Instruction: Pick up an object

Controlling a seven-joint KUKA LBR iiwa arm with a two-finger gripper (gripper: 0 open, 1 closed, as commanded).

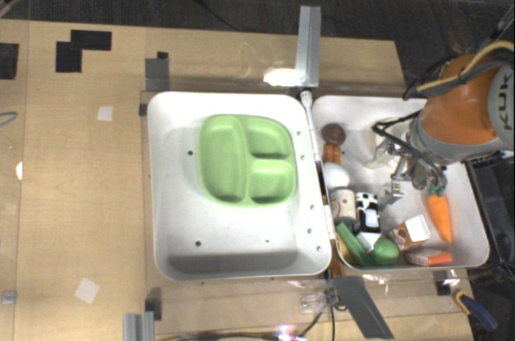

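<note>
Camera view: found the gripper point(412, 177) low over the right bin point(475, 251), at the end of the grey arm point(503, 102) with its orange band point(459, 110). Judged the fingers point(393, 188) to be parted, though only loosely readable at this slant. Saw nothing held between them.

Counted 10 loose objects in that bin, none lifted. Placed the carrot point(439, 217) just beside the fingers on the arm's side, tip pointing toward the near rim. Placed a pale crumpled scrap point(378, 158) just beyond the fingers, toward the far wall. Noted a black-and-white item point(368, 211) near the fingers, on the side toward the divider between the 2 bins. Noted a small white box point(416, 229) close below the fingers, toward the near rim, and a flat red piece point(428, 257) past it against that rim. Found a green ball point(385, 251) and a long green piece point(350, 239) in the near corner, farther from the fingers. Found a white bottle point(343, 203), a white round lump point(334, 174), an orange-brown piece point(331, 153) and a brown ball point(333, 133) lined along the divider, well apart from the fingers.

Left bin point(173, 243): held 1 green divided plate point(245, 158), far from the fingers, across the divider.
</note>
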